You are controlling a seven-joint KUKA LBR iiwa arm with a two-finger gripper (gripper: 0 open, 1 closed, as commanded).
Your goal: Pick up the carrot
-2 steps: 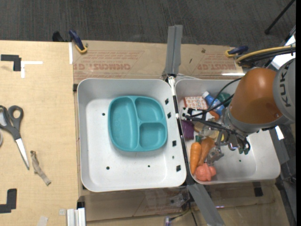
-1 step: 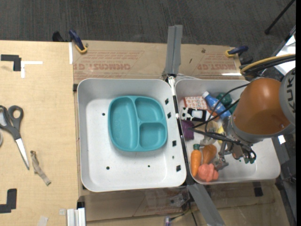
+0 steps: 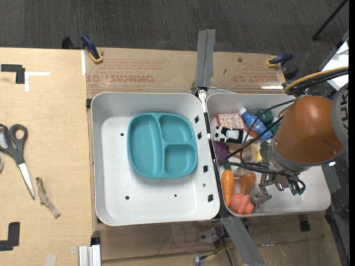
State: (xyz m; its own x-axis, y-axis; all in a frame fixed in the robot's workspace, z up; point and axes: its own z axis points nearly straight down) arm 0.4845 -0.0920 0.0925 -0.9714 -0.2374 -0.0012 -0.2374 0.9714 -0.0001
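Observation:
The carrot (image 3: 227, 187) is a small orange piece lying upright along the left wall of the right bin (image 3: 316, 204), near its front. My gripper (image 3: 262, 193) hangs low in the same bin, a short way to the carrot's right and apart from it. A second orange piece (image 3: 247, 181) lies between the two. The arm's orange band (image 3: 308, 129) hides much of the bin's middle.
A pink lumpy toy (image 3: 241, 203) sits at the right bin's front, just below the carrot. Behind it lie a purple item (image 3: 221, 149), a black-and-white item (image 3: 228, 134) and a blue bottle (image 3: 255, 124). The left bin (image 3: 111, 204) bears a teal divided plate (image 3: 163, 146). Scissors (image 3: 16, 154) rest on the bench at far left.

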